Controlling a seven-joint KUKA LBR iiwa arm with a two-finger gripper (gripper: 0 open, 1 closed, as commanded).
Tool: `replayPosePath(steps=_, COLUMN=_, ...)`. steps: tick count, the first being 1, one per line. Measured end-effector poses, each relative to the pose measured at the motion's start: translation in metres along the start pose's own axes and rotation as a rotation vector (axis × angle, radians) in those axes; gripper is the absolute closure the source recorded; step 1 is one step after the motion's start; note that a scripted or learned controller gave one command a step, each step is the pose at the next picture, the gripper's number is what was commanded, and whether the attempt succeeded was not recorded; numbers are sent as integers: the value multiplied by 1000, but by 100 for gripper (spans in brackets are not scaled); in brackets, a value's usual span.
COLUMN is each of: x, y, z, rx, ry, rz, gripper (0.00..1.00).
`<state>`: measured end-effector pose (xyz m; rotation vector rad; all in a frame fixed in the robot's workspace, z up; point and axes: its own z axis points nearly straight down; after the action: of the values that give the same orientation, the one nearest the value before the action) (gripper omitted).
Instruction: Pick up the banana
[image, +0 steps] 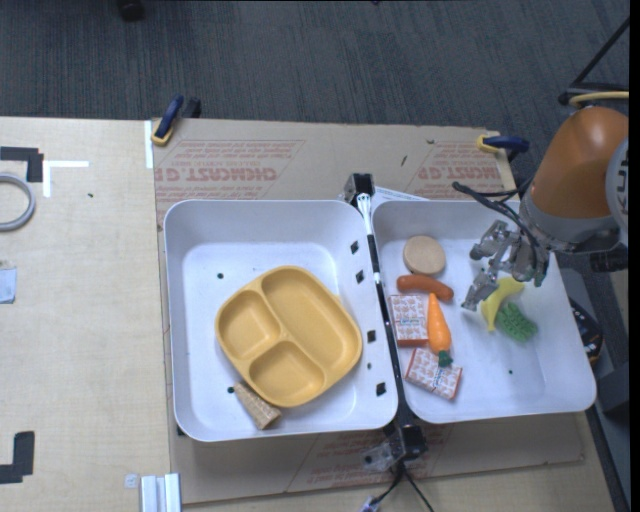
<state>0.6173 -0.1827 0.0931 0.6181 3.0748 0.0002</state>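
Between the gripper's (492, 283) fingertips (474, 297) and the floor of the right bin (560, 385), the banana (497, 299) is found, a short yellow piece lying at a slant beside a green broccoli floret (517, 322) that touches its lower end. The fingers are seen lowered to the banana's upper end, one dark tip just to its left, but whether they are spread or closed on the fruit cannot be told, since the metal parts overlap it from above. No lift is shown; the banana is judged to be resting on the bin floor.

The wrist is angled down from the right, presumably so that the fingers can straddle the banana across its narrow width, away from the floret. A close on the fruit alone is judged to be the step in hand, and the floret's contact could let it be dragged along.

Farther left in the same bin, a round tan bun (425, 256), a sausage (425, 287), a carrot (438, 327) and two small printed packets (408, 319) are laid near the dividing wall, well apart from the gripper. The left bin (190, 330) is occupied by a yellow sectioned plate (288, 335), with a brown bread-like piece (257, 406) at its lower edge.
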Motion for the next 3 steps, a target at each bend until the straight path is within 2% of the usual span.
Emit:
replayPosePath(steps=1, x=-1, y=0, z=-10, rx=-2, ry=-5, rz=5, gripper=100)
replayPosePath(steps=2, x=-1, y=0, z=-10, rx=-1, ry=-5, rz=4, gripper=0)
replayPosePath(steps=3, x=-2, y=0, z=-21, rx=-3, ry=-10, rz=7, gripper=100)
